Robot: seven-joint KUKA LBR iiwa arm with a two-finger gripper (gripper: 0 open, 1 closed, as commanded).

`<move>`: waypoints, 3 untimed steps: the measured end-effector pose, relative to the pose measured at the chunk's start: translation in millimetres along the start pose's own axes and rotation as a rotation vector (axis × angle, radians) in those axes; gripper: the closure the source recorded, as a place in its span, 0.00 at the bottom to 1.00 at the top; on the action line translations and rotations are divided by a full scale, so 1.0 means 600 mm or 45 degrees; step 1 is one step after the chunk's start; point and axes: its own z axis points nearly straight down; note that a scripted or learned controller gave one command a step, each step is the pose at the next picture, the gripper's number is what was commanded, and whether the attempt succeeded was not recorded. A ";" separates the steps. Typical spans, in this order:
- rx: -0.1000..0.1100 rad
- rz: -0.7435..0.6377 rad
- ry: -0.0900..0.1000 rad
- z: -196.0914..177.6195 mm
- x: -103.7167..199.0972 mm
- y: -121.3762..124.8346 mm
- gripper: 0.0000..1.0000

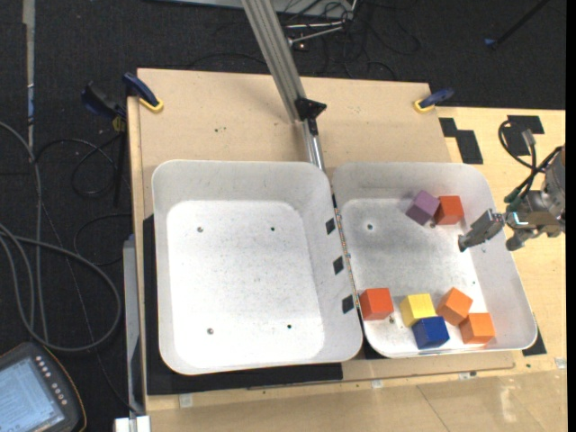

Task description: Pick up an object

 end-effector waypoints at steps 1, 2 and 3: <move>-0.005 0.001 -0.002 -0.003 0.000 0.001 0.00; 0.003 0.004 0.001 0.100 -0.006 -0.005 0.00; 0.001 0.002 0.000 0.174 -0.003 0.000 0.00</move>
